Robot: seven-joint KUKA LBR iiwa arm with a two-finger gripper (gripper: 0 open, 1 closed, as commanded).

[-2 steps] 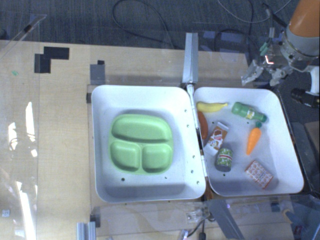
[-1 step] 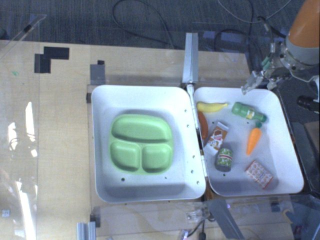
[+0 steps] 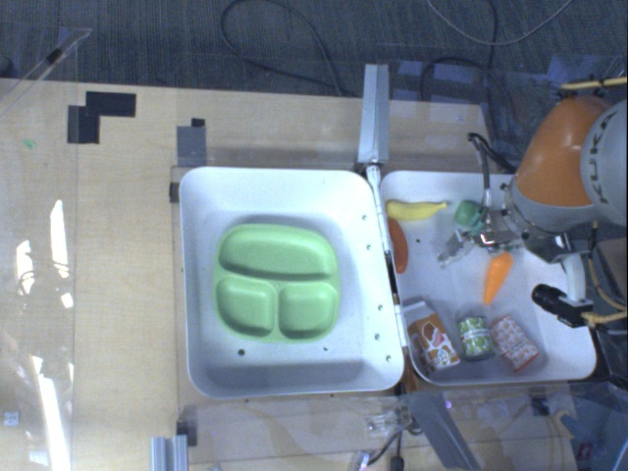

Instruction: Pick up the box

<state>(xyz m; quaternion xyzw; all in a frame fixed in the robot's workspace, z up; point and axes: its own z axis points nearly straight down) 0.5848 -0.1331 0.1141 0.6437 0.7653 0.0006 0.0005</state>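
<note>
Glossy white plastic bin (image 3: 196, 292) — inside it a matt green plastic tray (image 3: 278, 281); beneath, pale wood bench (image 3: 118, 292).

Robot lab, bench (image 3: 118, 263), 2 bins (image 3: 294, 186), cables (image 3: 285, 27)

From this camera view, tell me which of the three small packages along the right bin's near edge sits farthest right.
The reddish-pink patterned box; the green can and brown-orange carton lie left of it.

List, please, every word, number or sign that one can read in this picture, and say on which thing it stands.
No text can be read here.
Brown box: print on its face, too blurred.
Green can: label too small.
Red-patterned packet: pattern only, no legible letters.
Arm's grey shell: dark marks at the edge, cut off, unreadable.
</note>
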